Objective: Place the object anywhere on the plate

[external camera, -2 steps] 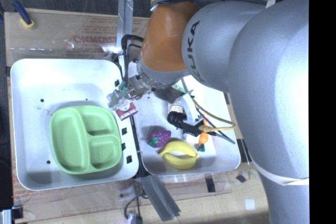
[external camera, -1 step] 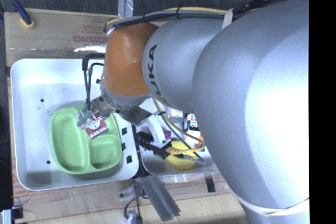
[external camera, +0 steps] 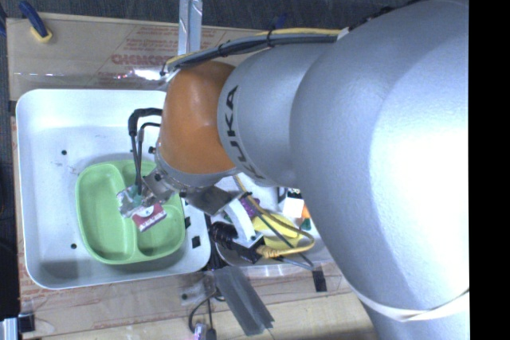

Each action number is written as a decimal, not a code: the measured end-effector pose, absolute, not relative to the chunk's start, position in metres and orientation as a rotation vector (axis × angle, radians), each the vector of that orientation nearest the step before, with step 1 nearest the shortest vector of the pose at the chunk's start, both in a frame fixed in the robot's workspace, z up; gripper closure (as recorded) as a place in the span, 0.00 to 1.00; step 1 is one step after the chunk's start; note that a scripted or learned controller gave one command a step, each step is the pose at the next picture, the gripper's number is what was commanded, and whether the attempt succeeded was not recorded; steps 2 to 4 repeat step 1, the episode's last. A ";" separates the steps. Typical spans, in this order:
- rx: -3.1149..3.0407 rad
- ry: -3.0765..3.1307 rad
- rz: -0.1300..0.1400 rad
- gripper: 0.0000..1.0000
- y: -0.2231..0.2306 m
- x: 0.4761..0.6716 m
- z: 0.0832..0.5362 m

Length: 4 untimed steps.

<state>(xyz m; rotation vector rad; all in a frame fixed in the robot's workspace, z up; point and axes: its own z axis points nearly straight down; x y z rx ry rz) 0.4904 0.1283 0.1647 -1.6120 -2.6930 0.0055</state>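
On my screen, starting at the left, I see the white bin [external camera: 36, 171] holding the green plate [external camera: 100, 211], a divided dish sitting toward its near side. Over the plate's right compartment is the gripper [external camera: 137, 199], with a small dark red object [external camera: 149, 216] right at its tip, on or just above the plate. I can't tell whether the gripper is clamped on it or has let go. I judge the task nearly done: only a clean release and retreat remain. Further right, the grey arm [external camera: 358, 131] covers the second bin.
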 end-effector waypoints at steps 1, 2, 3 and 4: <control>-1.614 -2.693 0.005 0.00 0.128 0.491 0.165; -1.614 -2.693 0.005 0.00 0.128 0.491 0.165; -1.614 -2.693 0.005 0.00 0.128 0.491 0.165; -1.614 -2.693 0.005 0.00 0.128 0.491 0.165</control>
